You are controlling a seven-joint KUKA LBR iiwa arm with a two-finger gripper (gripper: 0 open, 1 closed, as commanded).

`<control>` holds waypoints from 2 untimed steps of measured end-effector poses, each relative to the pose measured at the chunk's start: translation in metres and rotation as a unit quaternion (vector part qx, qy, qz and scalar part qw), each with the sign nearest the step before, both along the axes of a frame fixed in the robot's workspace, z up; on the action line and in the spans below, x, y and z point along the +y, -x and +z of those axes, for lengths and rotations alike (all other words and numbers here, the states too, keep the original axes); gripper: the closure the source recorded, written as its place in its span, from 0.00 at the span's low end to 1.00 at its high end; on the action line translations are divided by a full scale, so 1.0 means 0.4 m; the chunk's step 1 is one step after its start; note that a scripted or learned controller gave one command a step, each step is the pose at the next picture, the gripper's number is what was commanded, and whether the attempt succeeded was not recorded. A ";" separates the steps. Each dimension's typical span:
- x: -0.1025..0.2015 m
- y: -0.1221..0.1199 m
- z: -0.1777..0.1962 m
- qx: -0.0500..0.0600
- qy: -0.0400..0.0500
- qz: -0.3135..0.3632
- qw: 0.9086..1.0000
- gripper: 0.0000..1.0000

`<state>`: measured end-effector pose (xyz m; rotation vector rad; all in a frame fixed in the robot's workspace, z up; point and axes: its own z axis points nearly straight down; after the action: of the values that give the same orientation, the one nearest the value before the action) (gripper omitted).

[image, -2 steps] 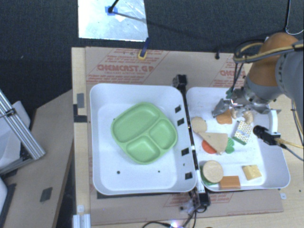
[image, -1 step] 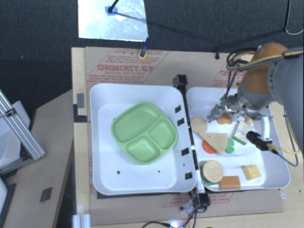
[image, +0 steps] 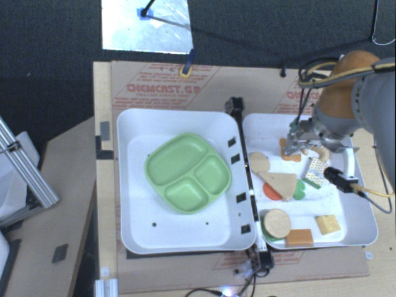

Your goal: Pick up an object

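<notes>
My gripper [image: 297, 142] hangs low over the back of the right bin [image: 365, 228], right above a small orange block [image: 288, 155] and close to touching it. Several toy foods lie in that bin. There is a round tan piece [image: 258, 162], a tan wedge [image: 280, 182], a red piece [image: 271, 192] and a green piece [image: 300, 192]. A speckled white block [image: 315, 174], a round burger [image: 276, 223], an orange slab [image: 299, 237] and a yellow cheese cube [image: 327, 224] are there too. I see nothing lifted off the bin floor.
The left bin [image: 133, 221] holds a green divided plate [image: 187, 172]. A black divider with clips [image: 242, 166] runs between the bins. The arm's black cable [image: 340, 181] drapes over the right bin's far side. A foil sheet [image: 147, 17] lies beyond the bench.
</notes>
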<state>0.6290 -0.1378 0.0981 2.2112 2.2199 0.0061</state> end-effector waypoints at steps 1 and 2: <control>0.022 0.009 0.141 0.001 -0.001 0.001 1.000 1.00; 0.005 -0.014 0.269 0.001 -0.001 0.001 1.000 1.00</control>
<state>0.6346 -0.1356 0.2056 2.2107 2.2244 0.0057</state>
